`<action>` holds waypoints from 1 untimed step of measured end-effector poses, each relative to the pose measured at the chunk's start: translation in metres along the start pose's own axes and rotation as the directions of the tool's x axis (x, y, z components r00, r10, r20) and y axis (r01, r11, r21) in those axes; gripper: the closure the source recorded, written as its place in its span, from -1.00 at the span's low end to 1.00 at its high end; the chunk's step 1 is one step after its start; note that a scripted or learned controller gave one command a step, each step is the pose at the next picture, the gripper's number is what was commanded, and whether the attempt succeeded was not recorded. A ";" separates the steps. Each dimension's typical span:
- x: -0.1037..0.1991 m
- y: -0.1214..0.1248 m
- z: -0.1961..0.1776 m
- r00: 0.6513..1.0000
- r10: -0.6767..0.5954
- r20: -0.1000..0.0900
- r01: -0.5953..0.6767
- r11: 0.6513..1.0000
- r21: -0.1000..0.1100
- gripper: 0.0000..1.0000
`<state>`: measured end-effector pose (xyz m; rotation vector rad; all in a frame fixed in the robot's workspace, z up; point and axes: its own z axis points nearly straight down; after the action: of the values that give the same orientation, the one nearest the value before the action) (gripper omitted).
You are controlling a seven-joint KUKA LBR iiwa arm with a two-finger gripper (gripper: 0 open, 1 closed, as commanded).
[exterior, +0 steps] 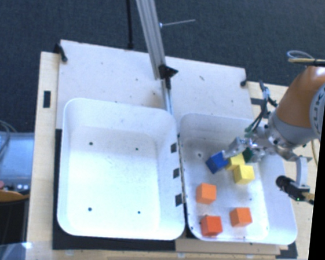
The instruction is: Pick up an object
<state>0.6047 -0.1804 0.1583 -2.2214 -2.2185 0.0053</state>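
Arm (296, 109): we see it come in from the right, smooth grey metal with a glossy orange band above the wrist.
Gripper (243, 148): it hangs low over the upper part of the right bin, just above the blue and yellow cubes; we cannot tell if it touches them.
Fingers: they are small and mixed with cables in the view, so we cannot tell whether they are spread, closed or pinching something.
Right bin (279, 227): shallow white plastic with rounded corners and a matte, slightly speckled floor.
Blue cube (217, 162): it lies tilted in the right bin, just beside the gripper tip.
Yellow cubes (243, 172): we see two, touching each other, right of the blue cube.
Orange cubes (206, 193): we count three, lower in the right bin and apart from each other, with sharp edges and plain faces.
Left bin (71, 116): same white plastic, with a few dark specks on its floor.
Bench (41, 142): pale wood, with a white board under the bins.
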 end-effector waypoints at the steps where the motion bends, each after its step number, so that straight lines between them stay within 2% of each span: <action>1: 0.008 0.002 0.039 1.000 0.001 -0.003 -0.001 1.000 -0.012 -1.00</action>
<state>0.6067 -0.1723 0.1191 -2.2269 -2.2215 -0.0112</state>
